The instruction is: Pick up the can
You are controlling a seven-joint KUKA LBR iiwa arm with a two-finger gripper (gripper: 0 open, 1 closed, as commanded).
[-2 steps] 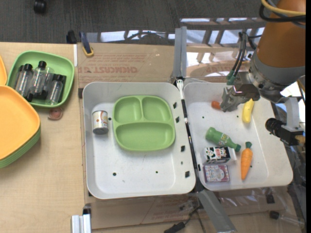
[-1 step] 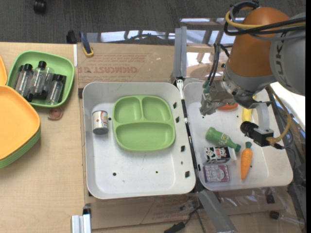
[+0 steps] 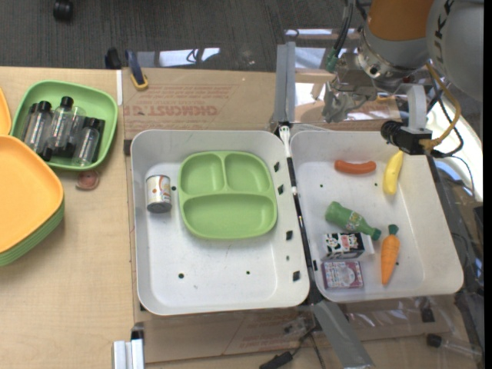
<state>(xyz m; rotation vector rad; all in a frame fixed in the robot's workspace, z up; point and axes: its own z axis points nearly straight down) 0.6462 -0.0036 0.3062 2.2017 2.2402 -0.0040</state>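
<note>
While the gripper (image 3: 344, 108) hovers past the right bin's (image 3: 446, 279) far edge, finger spread indiscernible, the can (image 3: 158, 193) by the left bin's (image 3: 154, 298) left wall looks light, stiff, slick; grasp across its sides.

A light wooden counter (image 3: 69, 298) fills the lower left, with a sheet of brown cardboard (image 3: 196, 106) lying flat along its far edge. Beyond the counter's far edge stretches dark grey carpet (image 3: 215, 14), where black chair casters (image 3: 64, 8) stand near the top left. Even, soft light falls over everything, with a bright glare near the counter's far right corner.
</note>
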